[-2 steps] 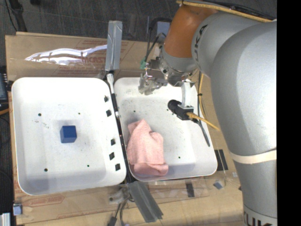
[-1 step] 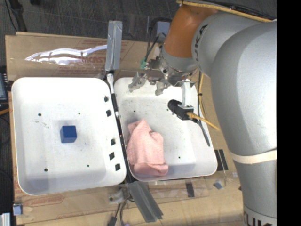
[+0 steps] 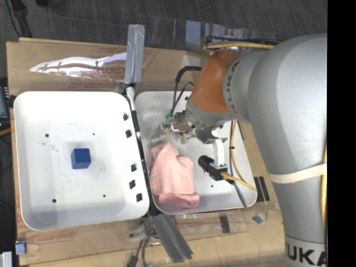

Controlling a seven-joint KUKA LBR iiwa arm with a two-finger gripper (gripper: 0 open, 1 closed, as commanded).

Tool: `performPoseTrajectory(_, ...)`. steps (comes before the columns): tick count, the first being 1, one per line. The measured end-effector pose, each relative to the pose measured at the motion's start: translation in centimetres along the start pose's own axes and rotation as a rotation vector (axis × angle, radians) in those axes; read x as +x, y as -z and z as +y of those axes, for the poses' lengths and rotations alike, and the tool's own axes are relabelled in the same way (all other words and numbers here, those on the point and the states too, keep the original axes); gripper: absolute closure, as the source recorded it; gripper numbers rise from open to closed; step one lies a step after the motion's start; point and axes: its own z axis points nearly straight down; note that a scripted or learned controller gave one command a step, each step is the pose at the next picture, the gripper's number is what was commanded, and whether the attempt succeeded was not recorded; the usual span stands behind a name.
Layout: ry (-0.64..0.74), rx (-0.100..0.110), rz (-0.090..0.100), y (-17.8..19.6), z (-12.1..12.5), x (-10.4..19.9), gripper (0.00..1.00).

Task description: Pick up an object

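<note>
Much of the right side is taken up by the grey arm, whose bulk covers the right bin's far right corner and runs off the bottom edge, where only part of its lettering shows. Its orange band sits above the wrist, which reaches down into the right bin.

Two white bins lie side by side on a cardboard-covered bench. The left bin is seen whole; the right one shows only its left half and near edge, the rest being hidden under the arm. A strip of grey tape runs up from the join between the bins, and another grey strip lies below it, cut off by the bottom edge.

A pink cloth, folded or bunched, lies in the near left part of the right bin, touching or just beside its left wall. Its upper end reaches up to the gripper, which sits just above it amid metal fittings and wires. The fingers are too small and cluttered to make out, so whether they stand apart, together or clamped on the cloth cannot be told.

A small blue cube rests alone on the left bin's floor, well apart from the gripper. A black connector with a yellow cable hangs beside the cloth.
</note>
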Motion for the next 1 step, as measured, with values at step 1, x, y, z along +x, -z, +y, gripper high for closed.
performPoseTrajectory(1,0.161,-0.001,0.001,-1.44,-2.84,-1.55,0.00)
